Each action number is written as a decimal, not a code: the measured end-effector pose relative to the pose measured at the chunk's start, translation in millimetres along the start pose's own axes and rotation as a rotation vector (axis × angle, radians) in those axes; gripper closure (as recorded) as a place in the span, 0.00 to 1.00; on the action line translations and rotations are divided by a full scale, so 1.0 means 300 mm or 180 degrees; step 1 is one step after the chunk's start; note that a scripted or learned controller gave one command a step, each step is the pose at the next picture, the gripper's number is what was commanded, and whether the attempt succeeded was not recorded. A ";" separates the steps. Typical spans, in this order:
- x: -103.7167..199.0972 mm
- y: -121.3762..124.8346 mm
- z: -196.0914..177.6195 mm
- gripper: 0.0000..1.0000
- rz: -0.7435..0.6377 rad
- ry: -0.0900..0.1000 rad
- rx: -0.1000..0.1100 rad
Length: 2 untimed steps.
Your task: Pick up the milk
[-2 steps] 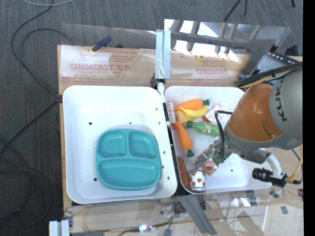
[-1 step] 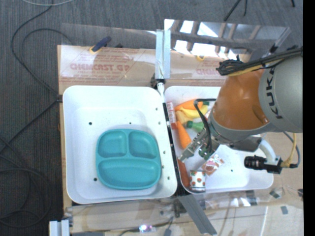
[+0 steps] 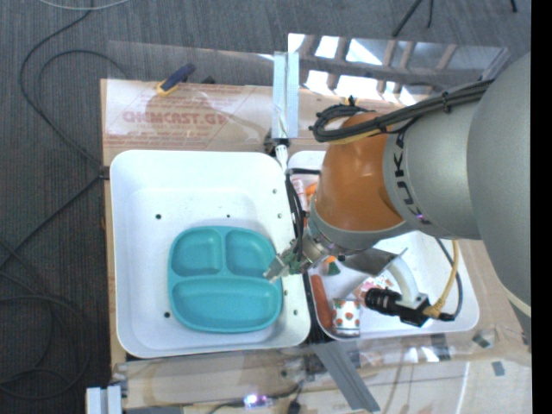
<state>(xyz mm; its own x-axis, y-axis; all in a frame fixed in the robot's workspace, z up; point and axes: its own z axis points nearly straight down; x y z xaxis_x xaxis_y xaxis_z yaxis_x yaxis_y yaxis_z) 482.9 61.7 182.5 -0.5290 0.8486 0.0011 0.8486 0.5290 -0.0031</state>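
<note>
Sitting at the near end of the right bin point(image 3: 470, 317) is a small box that I think is the milk point(image 3: 348, 315). It is white with red spots, and its top looks folded like a carton. A long red thing point(image 3: 318, 296) lies just beside it, on its left.

The milk is likely light, and its thin sides may bend if they are squeezed hard. It could also slip or tip over. A good place to hold it would be across its two flat sides, near the middle.

A bit farther back, the end effector point(image 3: 291, 261) sits over the wall between the two bins, near the milk but apart from it. I cannot tell if it is released or clenched. Beside it, a teal plate point(image 3: 224, 283) lies in the left bin point(image 3: 172, 179). The big grey and orange arm point(image 3: 431, 171) covers much of the right bin. Farthest away, a brown cardboard sheet point(image 3: 172, 119) lies on the desk.
</note>
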 end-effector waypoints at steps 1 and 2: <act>0.194 0.119 0.173 1.00 -0.1263 0.0004 0.0002; 0.251 0.162 0.039 1.00 -0.2077 -0.0007 -0.0003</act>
<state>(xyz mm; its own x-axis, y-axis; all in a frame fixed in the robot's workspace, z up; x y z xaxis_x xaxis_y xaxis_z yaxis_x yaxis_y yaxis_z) 484.3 151.1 170.7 -0.9357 0.3529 0.0004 0.3529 0.9357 -0.0015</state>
